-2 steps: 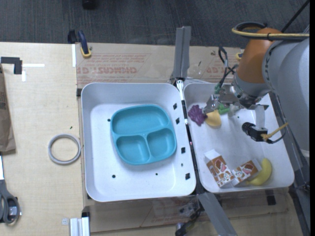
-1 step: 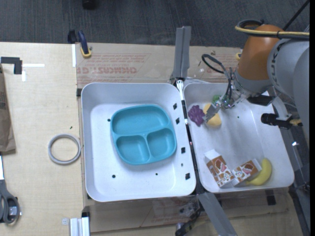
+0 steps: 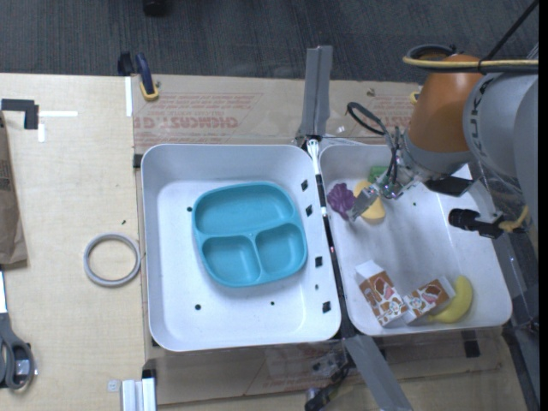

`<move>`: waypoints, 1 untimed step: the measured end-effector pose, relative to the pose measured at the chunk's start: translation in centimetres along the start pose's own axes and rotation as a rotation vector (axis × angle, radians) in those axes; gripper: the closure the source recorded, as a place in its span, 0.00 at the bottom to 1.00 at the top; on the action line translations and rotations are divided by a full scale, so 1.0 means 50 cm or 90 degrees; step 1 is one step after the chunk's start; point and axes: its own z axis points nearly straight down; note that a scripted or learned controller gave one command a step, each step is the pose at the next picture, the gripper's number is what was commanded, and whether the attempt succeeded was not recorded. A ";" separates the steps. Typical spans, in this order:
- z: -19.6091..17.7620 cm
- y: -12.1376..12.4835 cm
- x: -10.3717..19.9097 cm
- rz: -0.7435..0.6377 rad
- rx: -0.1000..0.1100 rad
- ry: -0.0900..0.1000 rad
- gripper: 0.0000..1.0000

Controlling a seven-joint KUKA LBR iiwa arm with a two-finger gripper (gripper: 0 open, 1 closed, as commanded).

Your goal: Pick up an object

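In the right bin point(image 3: 479, 272) lie several objects. A purple bunch of grapes point(image 3: 341, 199) rests near the bin's left wall. A yellow rounded piece point(image 3: 374, 212) sits just right of it, with a bit of green point(image 3: 378, 175) behind. My gripper point(image 3: 371, 198) hangs low at the bin's back left, right above the yellow piece and beside the grapes. A banana point(image 3: 457, 301) and two printed snack packets point(image 3: 382, 294) lie along the front of the bin.
The left bin point(image 3: 171, 289) bears a blue three-compartment tray point(image 3: 250, 233). A roll of tape point(image 3: 112, 259) lies on the bench at left, scissors point(image 3: 14, 358) at the front left corner. A grey divider post point(image 3: 317, 92) stands between the bins at the back.
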 end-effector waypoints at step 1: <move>0.001 0.044 -0.028 0.103 0.009 0.008 0.00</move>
